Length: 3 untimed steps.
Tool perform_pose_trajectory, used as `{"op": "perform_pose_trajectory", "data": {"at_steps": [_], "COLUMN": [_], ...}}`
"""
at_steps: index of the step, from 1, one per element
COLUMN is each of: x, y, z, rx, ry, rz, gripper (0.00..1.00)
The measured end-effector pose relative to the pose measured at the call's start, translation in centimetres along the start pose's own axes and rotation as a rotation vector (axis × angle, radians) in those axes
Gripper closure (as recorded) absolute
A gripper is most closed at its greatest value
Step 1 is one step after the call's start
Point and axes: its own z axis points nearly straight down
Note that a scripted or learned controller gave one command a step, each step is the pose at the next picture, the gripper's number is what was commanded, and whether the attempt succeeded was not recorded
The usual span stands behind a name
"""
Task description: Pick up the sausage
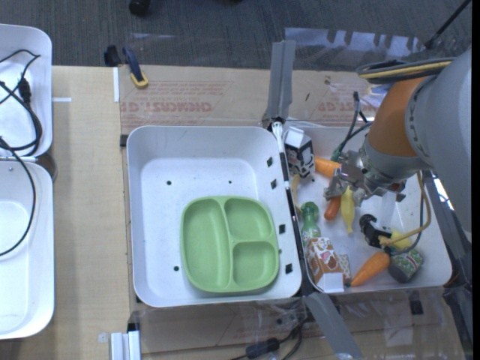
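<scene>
The sausage point(332, 209), a small orange-red oblong, lies in the right bin point(431, 272) beside a yellow banana-like piece point(349, 210). My gripper point(346, 187) hangs low over the bin, right above the upper ends of the sausage and the yellow piece. Its tip is hidden among the wrist parts, and whether it touches either thing cannot be told. The grey arm with its orange band point(401, 118) reaches in from the right.
The right bin also holds a white and black carton point(300, 153), an orange piece point(325, 166), a green bottle point(309, 220), a printed box point(328, 262), a carrot point(368, 269) and a greenish can point(406, 262). A green divided plate point(229, 244) lies in the left bin point(150, 201).
</scene>
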Motion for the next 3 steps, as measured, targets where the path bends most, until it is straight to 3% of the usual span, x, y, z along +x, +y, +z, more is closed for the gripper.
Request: {"op": "perform_pose_trajectory", "data": {"at_steps": [1,2,3], "x": [-0.1,1.3,12.4], "y": [0.0,-2.2,3.7], "z": [-0.8,-9.2,-17.7], "rx": [0.003,-0.003,-0.003], "ry": [-0.002,0.001,0.001], "rz": [-0.002,-0.206,-0.01], "gripper": [1.0,1.0,1.0]}}
